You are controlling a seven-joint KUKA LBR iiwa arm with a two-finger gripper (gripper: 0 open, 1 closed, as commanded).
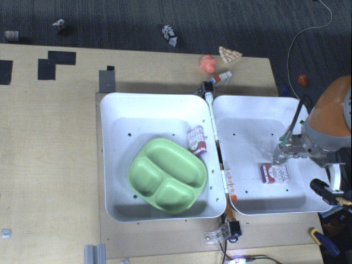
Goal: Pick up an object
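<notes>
Claw [281, 155] of mine hangs low over the right bin [247, 111], near its right wall, and from this angle I cannot tell how it is set. Just beside it, toward the bin's front, lies a small flat packet [274, 174], red and white, flat on the floor; its print is too small for me to read. Whether I touch it I cannot say, and it is not lifted.

My grey arm with its orange band [330, 111] comes in over that bin's right edge.

Across the shared wall, the left bin [118, 120] holds a green divided tray [168, 174], tilted, with three compartments showing. Against the wall beside it stands a second small packet [196, 139], red and white too, writing unreadable.

Beyond the bins on the bench [49, 147] sit a pink ball [208, 64], a wedge-shaped tan thing [230, 54] and a small tube [221, 79] near the bins' meeting corner.
</notes>
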